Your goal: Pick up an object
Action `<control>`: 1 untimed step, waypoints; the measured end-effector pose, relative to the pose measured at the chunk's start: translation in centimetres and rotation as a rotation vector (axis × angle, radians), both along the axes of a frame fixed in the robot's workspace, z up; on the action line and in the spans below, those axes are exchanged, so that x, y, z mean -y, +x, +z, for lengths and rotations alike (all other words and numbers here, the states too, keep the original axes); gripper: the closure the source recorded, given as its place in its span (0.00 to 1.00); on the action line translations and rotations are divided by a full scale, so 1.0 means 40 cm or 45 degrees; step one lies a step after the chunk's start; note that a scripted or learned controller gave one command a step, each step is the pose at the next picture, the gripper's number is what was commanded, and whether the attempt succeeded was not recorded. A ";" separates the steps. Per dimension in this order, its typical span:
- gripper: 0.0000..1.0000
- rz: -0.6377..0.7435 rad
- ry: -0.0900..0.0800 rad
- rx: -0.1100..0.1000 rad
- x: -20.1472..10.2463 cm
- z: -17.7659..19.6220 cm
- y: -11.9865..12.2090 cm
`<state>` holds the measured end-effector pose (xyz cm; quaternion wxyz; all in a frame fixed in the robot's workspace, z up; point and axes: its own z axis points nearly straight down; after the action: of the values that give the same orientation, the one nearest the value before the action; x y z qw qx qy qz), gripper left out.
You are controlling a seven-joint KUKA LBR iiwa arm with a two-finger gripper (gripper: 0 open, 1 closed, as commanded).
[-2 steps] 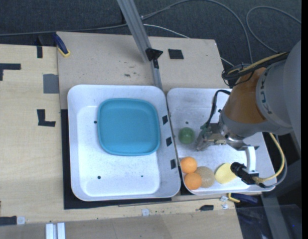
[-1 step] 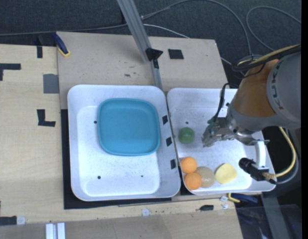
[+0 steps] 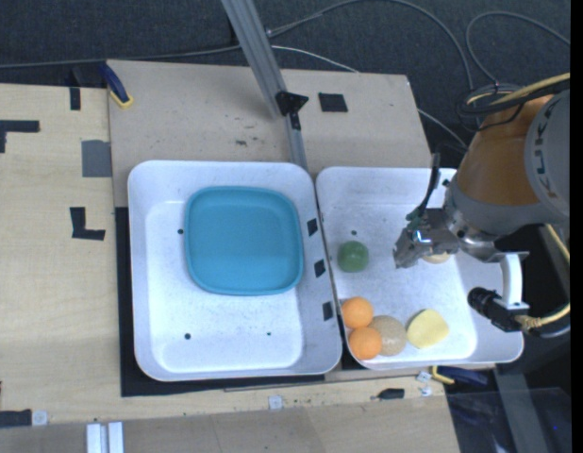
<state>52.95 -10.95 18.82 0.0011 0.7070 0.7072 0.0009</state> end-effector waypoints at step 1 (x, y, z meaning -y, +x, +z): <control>1.00 0.000 0.000 0.001 -0.005 0.121 -0.021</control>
<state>52.10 -10.75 23.65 0.0014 0.7070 0.7072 0.0012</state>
